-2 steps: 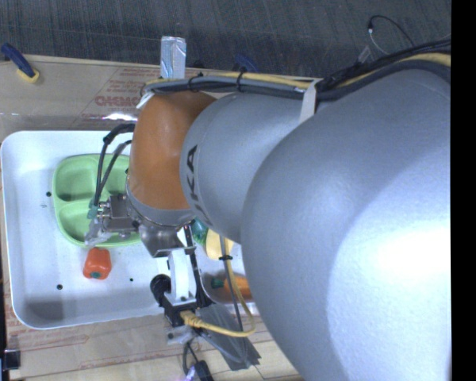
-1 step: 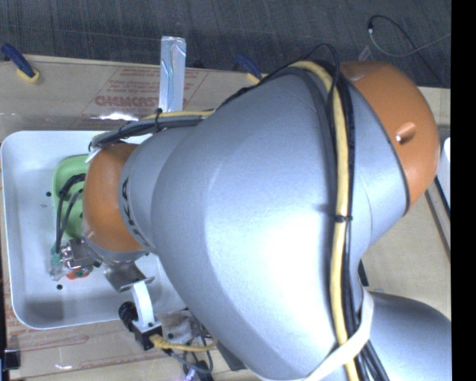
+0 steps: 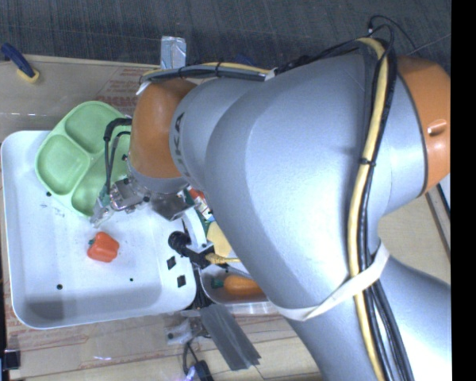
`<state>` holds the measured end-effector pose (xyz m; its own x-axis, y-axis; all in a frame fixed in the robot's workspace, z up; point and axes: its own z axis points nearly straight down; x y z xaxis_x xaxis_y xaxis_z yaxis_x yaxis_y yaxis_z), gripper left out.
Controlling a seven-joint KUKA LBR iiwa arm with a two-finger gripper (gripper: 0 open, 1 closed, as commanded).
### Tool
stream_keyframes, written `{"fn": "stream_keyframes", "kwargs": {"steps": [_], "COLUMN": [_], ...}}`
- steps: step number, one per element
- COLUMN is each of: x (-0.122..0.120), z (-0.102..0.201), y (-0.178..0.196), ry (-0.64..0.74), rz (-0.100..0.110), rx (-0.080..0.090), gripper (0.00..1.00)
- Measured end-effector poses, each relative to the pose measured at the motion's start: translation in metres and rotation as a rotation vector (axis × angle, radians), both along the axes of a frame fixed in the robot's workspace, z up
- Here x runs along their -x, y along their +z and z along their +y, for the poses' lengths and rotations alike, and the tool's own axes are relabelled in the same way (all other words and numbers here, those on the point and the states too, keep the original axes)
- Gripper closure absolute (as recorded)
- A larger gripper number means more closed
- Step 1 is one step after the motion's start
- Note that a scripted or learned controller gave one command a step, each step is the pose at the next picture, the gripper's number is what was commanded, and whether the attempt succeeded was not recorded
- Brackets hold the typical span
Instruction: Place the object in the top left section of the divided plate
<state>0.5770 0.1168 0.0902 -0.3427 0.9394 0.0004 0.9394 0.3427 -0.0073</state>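
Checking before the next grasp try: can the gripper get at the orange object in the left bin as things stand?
Probably yes. The orange object lies alone on the bare floor of the left bin, just below the gripper, with nothing between them. The green divided plate sits further up the bin, clear of it.

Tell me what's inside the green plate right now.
The visible sections of the green plate hold nothing. The arm covers its right side. An orange object lies outside it in the bin.

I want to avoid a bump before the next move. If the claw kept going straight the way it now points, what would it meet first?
Probably the white bin's floor, just above the orange object and beside the green divided plate's lower edge. The claw points down-left; depth is unclear.
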Motion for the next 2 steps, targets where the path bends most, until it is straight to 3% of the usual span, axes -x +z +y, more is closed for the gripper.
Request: {"fn": "stream_keyframes", "kwargs": {"steps": [1,2], "x": [0.083,0.102], "z": [0.024,0.053], "y": [0.001,0.000], "ry": [0.318,0.635], "rz": [0.000,0.000], "rx": [-0.003,-0.005], "gripper": [0.00,0.00]}}
